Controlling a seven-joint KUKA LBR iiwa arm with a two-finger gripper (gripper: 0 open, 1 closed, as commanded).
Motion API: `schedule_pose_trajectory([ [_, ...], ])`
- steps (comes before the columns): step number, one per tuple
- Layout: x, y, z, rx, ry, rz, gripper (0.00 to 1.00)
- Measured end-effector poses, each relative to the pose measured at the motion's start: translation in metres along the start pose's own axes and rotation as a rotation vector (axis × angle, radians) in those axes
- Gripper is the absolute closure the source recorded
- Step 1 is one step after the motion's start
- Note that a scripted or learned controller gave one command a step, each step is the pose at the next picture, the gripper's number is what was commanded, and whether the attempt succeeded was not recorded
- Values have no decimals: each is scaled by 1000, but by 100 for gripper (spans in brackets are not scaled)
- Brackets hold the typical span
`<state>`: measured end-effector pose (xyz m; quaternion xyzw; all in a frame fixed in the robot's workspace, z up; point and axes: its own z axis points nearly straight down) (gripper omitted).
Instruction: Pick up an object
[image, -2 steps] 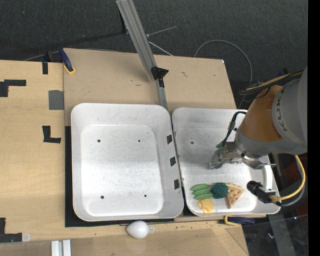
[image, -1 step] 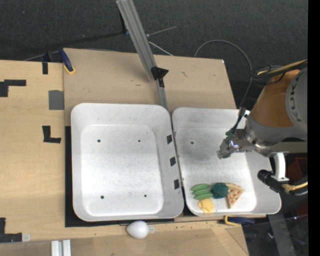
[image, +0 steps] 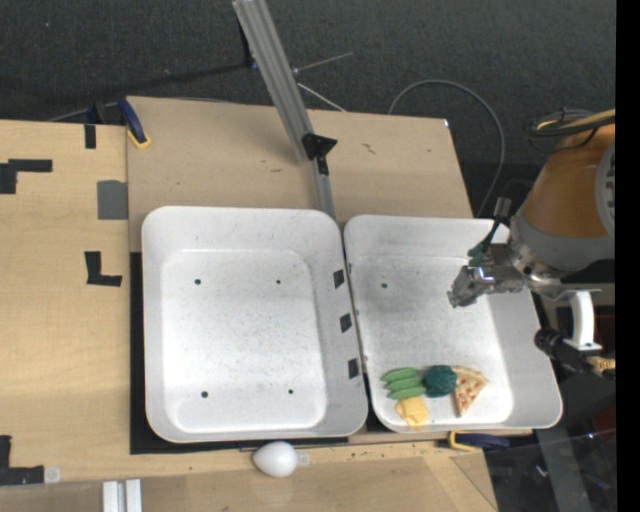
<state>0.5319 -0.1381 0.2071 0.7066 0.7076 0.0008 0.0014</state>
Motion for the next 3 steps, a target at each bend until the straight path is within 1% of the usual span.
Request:
schedule_pose_trajectory([
  [1, 0, 0, -12, 3, 1, 0, 100],
  [2, 53, 22, -12, 4, 3, -6, 100],
  [3, 110, 23, -21, 4, 3, -6, 100],
])
